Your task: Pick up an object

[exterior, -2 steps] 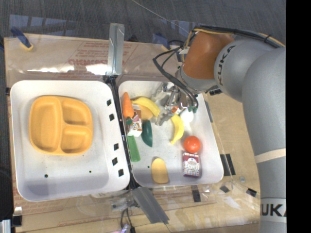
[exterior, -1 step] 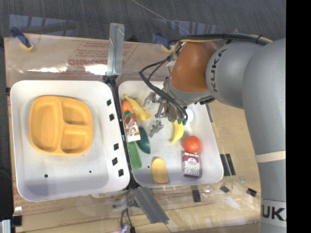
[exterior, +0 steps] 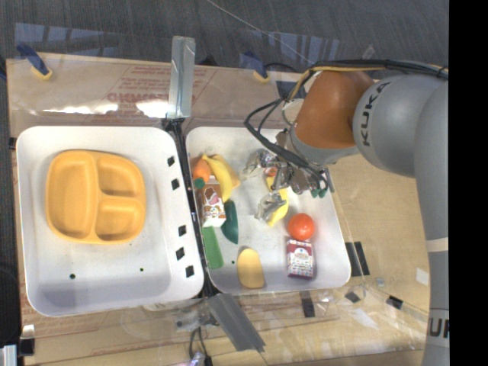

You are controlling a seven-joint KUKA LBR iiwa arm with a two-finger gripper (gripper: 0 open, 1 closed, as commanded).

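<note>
Over the right bin (exterior: 329,269), near a small yellow piece (exterior: 279,210): gripper (exterior: 276,197), open or closed impossible to tell. Probably light, smooth, slippery plastic; best taken across the narrow middle.

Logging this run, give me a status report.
Gripper low in right bin, over small yellow item. Grasp unconfirmed. Tomato close alongside.

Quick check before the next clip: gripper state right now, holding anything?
Gripper: low in the right bin, among the toy food; open or closed cannot be told, no hold visible.
</note>
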